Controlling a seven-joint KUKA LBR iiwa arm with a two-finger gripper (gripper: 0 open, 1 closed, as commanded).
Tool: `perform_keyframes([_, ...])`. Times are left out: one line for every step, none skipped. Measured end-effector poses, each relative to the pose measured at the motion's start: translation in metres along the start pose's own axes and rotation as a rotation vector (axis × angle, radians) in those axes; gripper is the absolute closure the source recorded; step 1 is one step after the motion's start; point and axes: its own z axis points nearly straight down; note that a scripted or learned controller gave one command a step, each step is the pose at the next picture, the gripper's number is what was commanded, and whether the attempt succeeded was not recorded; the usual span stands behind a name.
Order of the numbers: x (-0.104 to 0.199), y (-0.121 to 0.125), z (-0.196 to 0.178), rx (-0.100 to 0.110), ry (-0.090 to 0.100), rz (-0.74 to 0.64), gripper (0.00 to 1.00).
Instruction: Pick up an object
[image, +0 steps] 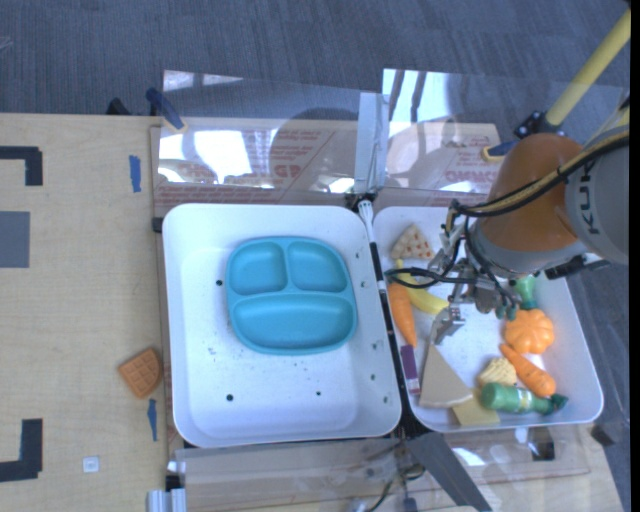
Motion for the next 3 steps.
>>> perform_keyframes([0.000, -0.008, 0.000, -0.001, -0.001, 0.021, 0.00])
perform_keyframes([-0.058, 0.002, 0.001, 0.000, 0.006, -0.185, 0.00])
perform_keyframes([-0.010, -0.024, 0.000, 0.000, 0.002, -0.190, 0.00])
